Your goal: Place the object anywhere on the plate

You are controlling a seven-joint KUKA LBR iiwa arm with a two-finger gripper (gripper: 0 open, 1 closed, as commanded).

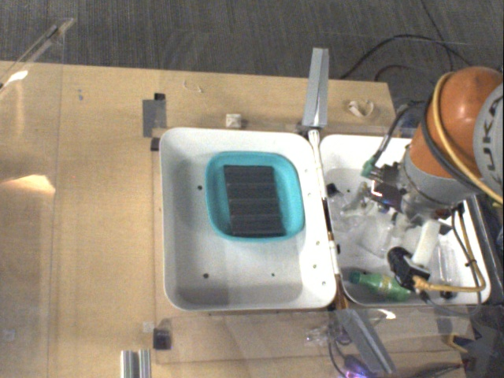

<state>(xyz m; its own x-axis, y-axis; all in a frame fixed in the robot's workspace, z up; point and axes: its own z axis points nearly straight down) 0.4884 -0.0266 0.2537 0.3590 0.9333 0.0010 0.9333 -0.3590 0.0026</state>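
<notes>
Station inventory, as I see it from the overhead camera.

1. Bench point(79, 211): pale wood, carrying two white bins side by side.
2. Left bin point(181, 242): holds the plate.
3. Plate point(293, 203): teal with rounded corners, sitting in the far half of the left bin, nearer its right wall. A dark ridged pad point(253, 201) lies flat on it and covers most of its middle. I see nothing else on the plate.
4. Right bin point(346, 156): partly covered by the arm.
5. Arm point(465, 124): grey with an orange band, reaching in from the right over the right bin.
6. Gripper point(383, 211): low over the middle of the right bin, among clear and pale clutter that I cannot identify. I cannot tell whether it is released or clenched, and I see nothing that I can call grasped.
7. Green object point(382, 283): long and narrow, lying on its side along the near edge of the right bin. It is below the gripper in the view and apart from it. The wall between the bins separates it from the plate, and it is well apart from the plate.
8. Yellow cable point(453, 290): looping from the arm's side across the near right corner of the right bin.
9. Grey post point(317, 89): at the far edge, in line with the gap between the bins.
10. Black bracket point(156, 113): on the bench by the far left corner of the left bin.
</notes>
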